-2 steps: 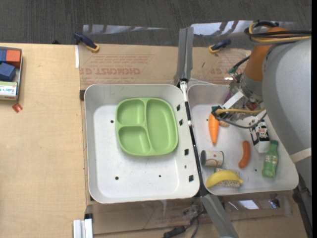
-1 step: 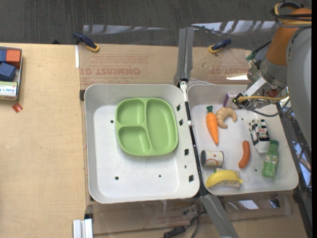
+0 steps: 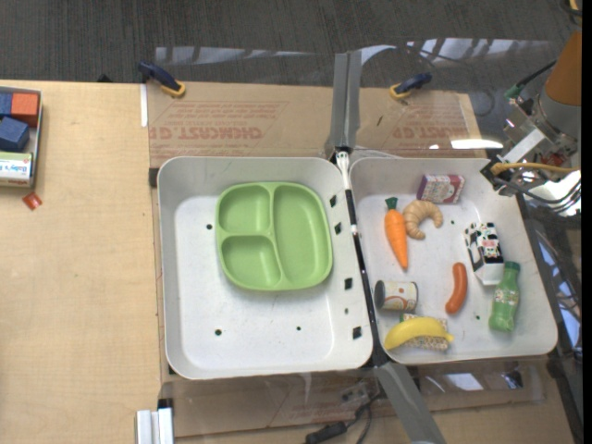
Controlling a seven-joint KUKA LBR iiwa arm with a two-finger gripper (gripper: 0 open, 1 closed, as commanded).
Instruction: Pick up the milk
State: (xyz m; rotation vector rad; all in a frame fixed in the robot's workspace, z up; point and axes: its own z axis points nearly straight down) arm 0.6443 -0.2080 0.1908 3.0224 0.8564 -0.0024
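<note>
The tool (image 3: 518, 169) sits at the upper right of the frame, above the far right corner of the right white bin (image 3: 546, 340); whether it is apart or together cannot be told. Nothing is seen held. The milk, a small black-and-white cow-patterned carton (image 3: 484, 245), lies in the right bin's right half, just below the tool and apart from it. A green plastic bottle (image 3: 505, 296) lies just below the carton. Toward centre: red sausage (image 3: 456, 288), orange carrot (image 3: 397, 234), tan croissant (image 3: 424, 216), purple box (image 3: 439, 188), small can (image 3: 397, 295), yellow banana (image 3: 417, 332). The left white bin (image 3: 176, 340) holds a green three-compartment plate (image 3: 274, 236).
</note>
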